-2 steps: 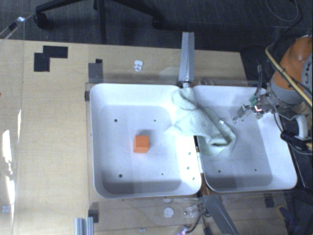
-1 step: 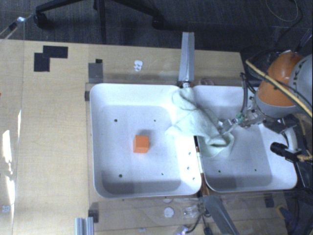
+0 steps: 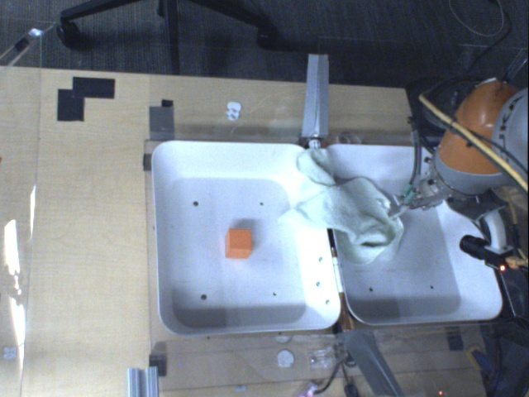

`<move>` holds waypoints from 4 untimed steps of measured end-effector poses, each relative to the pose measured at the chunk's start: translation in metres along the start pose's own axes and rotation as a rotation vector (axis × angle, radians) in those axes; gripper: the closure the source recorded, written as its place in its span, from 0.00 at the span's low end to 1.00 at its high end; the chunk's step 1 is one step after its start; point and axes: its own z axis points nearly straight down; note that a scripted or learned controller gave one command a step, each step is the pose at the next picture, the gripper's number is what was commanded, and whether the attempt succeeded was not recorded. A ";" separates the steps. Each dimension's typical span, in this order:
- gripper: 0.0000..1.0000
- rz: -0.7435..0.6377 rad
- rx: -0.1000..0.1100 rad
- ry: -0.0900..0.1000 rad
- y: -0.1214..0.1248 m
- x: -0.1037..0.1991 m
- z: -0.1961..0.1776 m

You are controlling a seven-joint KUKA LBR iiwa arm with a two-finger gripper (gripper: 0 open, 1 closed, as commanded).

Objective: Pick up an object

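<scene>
Orange cube point(image 3: 239, 243) near left bin's point(image 3: 173, 304) centre. Pale cloth point(image 3: 351, 209) draped over the rim between bins, mostly in right bin point(image 3: 463, 304). Claw point(image 3: 397, 208) at cloth's right edge, clenched on cloth.

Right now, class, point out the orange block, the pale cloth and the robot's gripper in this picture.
orange block point(image 3: 239, 243), camera view, on its top face.
pale cloth point(image 3: 351, 209), camera view, on its bunched middle, draped across the divide between the bins.
gripper point(image 3: 398, 205), camera view, at its tip by the cloth's right edge.

Grey arm point(image 3: 504, 131) — orange band, black cables
</scene>
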 end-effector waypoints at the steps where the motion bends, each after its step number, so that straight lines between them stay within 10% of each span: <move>1: 1.00 0.069 0.013 0.004 0.068 -0.045 0.015; 2: 1.00 0.263 0.014 0.003 0.072 -0.037 -0.069; 4: 1.00 0.015 0.008 0.001 0.054 -0.077 0.014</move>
